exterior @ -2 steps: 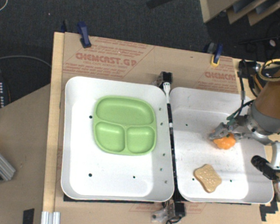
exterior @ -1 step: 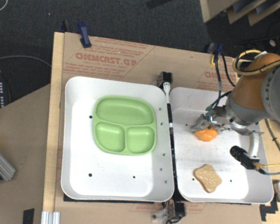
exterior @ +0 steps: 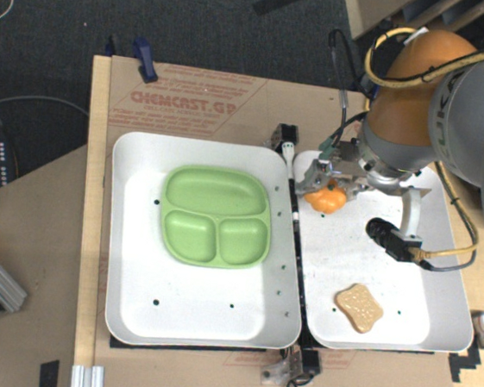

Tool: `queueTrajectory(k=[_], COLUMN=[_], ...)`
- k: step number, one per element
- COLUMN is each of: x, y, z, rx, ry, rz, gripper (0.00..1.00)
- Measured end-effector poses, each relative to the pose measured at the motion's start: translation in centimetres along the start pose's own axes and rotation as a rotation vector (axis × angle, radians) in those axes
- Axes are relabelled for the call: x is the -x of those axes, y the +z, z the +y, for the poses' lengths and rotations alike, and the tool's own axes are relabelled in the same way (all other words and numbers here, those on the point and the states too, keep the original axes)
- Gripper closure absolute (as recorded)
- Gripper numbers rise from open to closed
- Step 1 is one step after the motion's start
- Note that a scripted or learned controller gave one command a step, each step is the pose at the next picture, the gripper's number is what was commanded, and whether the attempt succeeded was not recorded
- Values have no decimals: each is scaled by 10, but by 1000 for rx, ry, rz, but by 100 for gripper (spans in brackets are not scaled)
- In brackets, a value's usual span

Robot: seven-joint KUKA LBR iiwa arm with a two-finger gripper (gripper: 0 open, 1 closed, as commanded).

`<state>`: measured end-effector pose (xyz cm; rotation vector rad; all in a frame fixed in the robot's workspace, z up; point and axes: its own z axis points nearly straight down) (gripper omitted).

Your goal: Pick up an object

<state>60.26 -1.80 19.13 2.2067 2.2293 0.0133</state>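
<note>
An orange fruit-like object [exterior: 326,199] lies at the far left of the right bin [exterior: 435,332]. My gripper [exterior: 330,179] hangs right over it, its metal parts touching or just above the top of the orange object. A tan toast-shaped piece [exterior: 359,307] rests near the front of the same bin, well away from the gripper. The grey arm with its orange band [exterior: 420,78] comes in from the upper right.
The left bin [exterior: 123,244] holds a green divided plate [exterior: 216,216]. A black cable and connector [exterior: 393,238] hang from the wrist over the right bin. The two bins meet along a ridge [exterior: 296,238] just left of the orange object.
</note>
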Motion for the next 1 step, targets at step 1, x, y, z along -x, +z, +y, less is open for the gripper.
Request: queueTrajectory(k=[1], x=[-59], y=[7], z=[-51], rx=[-16], ry=[4], rz=[1], gripper=[100])
